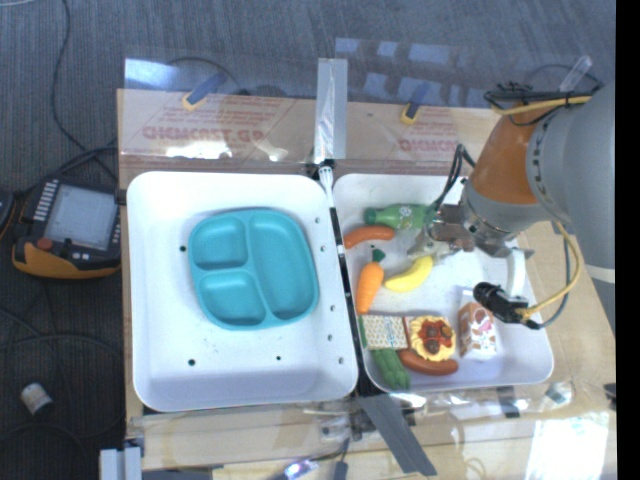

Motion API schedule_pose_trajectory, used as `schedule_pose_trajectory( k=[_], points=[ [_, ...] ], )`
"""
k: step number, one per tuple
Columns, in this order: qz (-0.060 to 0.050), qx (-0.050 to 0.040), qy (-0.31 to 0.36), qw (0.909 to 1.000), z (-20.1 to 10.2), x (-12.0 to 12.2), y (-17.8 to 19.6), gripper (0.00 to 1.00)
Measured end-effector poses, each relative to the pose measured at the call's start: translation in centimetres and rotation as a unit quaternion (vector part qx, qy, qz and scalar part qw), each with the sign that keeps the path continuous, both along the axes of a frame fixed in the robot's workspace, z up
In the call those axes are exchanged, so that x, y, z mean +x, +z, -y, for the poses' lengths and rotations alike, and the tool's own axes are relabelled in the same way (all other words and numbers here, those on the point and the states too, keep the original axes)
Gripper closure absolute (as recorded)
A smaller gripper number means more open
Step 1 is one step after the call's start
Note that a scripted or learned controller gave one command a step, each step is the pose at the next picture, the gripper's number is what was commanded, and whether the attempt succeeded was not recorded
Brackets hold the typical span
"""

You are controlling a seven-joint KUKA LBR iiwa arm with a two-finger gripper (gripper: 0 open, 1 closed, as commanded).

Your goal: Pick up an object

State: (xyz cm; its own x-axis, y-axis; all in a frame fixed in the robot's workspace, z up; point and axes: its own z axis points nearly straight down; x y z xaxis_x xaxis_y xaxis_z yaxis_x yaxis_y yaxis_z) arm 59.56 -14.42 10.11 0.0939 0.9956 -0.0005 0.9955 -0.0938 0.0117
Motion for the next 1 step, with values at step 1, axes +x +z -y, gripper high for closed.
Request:
schedule_pose_trajectory(
  k=[1],
  points=[
    [-0.008, -0.0003, 0.027, 0.9996, -1.22, 5.22, 13.15, 1.0]
  ],
)
